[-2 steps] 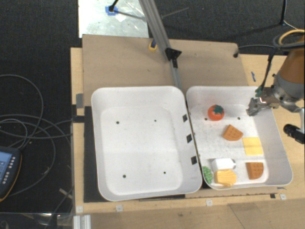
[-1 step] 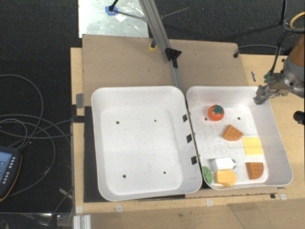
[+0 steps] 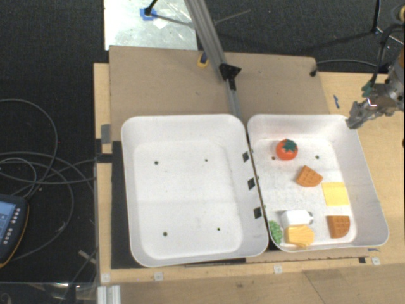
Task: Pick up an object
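The right bin (image 3: pixel 361 170) holds several small toy foods. A red tomato (image 3: pixel 286 149) lies near its back, with an orange wedge (image 3: pixel 309 177) in front of it. A yellow block (image 3: pixel 335 194) and a brown waffle piece (image 3: pixel 338 226) sit toward the right wall. A white block (image 3: pixel 296 218), a yellow-orange piece (image 3: pixel 300 235) and a green item (image 3: pixel 275 231) crowd the front left corner. My gripper (image 3: pixel 355 116) hangs at the bin's back right corner, above the rim and apart from every object.
The left bin (image 3: pixel 183 189) stands beside the right one, with black clips (image 3: pixel 250 183) along the shared edge. A grey pole (image 3: pixel 209 30) slants over the back of the bench. Cables (image 3: pixel 38 163) lie on the dark floor at left.
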Tool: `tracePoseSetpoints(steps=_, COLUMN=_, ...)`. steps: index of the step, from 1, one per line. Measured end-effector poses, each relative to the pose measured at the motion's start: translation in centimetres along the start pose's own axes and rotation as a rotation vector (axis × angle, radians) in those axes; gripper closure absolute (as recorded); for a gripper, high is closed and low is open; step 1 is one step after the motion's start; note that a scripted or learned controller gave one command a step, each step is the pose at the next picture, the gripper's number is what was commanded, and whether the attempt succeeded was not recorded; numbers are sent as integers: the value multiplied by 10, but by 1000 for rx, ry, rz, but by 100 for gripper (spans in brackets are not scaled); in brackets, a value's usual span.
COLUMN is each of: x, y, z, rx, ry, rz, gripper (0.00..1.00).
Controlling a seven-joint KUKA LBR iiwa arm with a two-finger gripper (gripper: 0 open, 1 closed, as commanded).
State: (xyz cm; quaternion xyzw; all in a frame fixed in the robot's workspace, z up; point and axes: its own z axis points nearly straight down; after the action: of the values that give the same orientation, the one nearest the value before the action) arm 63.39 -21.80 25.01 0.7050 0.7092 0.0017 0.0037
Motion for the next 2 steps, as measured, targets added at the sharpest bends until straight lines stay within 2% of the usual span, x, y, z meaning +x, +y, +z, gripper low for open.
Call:
tracePoseSetpoints(steps=1, x=54, y=-4, z=11, rx=7, ry=5, rz=-4, gripper=100)
tracePoseSetpoints(steps=2, x=110, y=-13, z=1, rx=5, ry=4, rz=-5, gripper=100)
